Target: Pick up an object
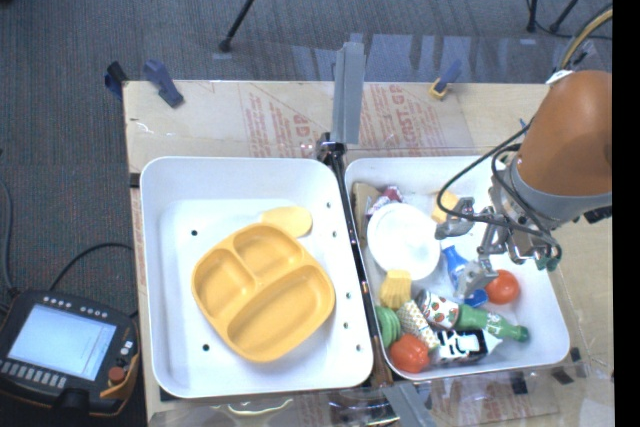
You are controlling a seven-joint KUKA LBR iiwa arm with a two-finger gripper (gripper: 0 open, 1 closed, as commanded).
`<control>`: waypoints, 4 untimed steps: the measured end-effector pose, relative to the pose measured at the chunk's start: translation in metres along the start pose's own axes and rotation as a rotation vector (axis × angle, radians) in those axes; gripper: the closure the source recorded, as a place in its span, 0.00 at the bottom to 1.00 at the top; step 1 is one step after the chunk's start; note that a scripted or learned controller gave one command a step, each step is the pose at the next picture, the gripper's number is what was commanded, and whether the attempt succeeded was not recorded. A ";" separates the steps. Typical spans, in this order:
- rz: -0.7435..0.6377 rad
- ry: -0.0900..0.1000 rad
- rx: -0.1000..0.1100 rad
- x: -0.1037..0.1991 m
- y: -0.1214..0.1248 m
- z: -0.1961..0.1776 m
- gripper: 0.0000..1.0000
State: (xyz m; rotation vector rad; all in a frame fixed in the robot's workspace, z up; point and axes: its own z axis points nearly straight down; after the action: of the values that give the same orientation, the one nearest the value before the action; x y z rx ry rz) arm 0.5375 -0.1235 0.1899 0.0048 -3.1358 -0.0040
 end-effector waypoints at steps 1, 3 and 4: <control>0.004 -0.022 0.003 0.040 0.006 0.082 0.00; 0.188 0.000 0.001 0.033 0.019 0.107 0.00; 0.226 -0.001 0.000 0.030 -0.080 0.106 0.00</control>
State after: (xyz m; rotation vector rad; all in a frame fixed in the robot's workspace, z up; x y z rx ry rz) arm 0.5071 -0.2032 0.0835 -0.3482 -3.1171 -0.0034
